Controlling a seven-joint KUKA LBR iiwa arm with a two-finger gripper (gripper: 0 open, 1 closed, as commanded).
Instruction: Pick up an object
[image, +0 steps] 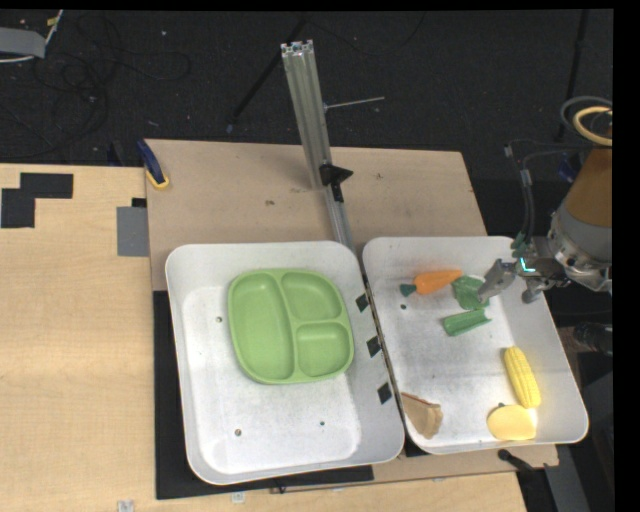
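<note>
A light tan wooden bench (240, 190) carries two shallow white plastic bins side by side, resting on a black mat (170, 400). The left bin (200, 420) and the right bin (440, 400) meet at black clips along their shared edge. An upright aluminium post (310, 130) rises from the bench just behind them

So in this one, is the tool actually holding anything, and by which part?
Cannot be told. The tool sits low in the right bin, right against a green toy beside the toy carrot, but the contact itself is too small to make out.
</note>
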